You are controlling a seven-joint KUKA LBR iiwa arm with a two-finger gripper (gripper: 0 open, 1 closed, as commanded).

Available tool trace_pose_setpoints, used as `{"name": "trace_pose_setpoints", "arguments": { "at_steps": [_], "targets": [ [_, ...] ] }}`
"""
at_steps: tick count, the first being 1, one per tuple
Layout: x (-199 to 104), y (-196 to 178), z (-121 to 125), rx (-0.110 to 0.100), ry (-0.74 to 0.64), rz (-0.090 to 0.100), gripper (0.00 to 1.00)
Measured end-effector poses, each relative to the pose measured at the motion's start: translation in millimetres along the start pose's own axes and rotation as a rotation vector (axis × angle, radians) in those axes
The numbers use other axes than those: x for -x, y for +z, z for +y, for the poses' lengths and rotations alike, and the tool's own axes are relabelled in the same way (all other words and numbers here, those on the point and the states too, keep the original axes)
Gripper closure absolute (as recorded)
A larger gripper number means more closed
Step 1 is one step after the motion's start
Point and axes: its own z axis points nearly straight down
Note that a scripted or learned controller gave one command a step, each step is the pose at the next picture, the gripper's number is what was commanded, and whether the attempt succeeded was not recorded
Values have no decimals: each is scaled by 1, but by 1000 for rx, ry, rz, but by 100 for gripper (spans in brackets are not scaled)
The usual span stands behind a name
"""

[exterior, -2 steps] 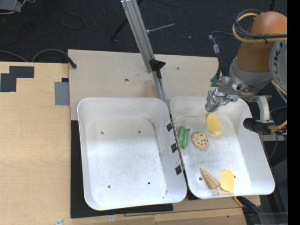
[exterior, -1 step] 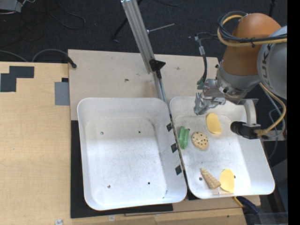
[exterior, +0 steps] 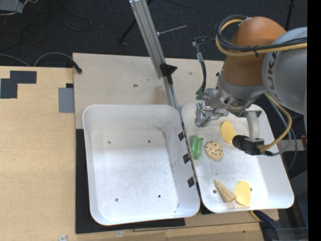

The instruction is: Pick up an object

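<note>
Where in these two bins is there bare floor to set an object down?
The left bin offers open floor wall to wall. In the right bin, toys crowd the middle: green piece, spotted cookie, yellow disc, cone, under the gripper. A bare patch lies between cookie and cone.

Left white bin (exterior: 100, 134) on bench (exterior: 35, 149); aluminium strut (exterior: 150, 39) slanting behind.
</note>
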Motion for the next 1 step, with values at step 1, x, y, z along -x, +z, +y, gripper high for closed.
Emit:
{"name": "trace_pose_setpoints", "arguments": {
  "at_steps": [1],
  "targets": [
    [-42,15,-19,-3,-3,1,100]
  ]
}}
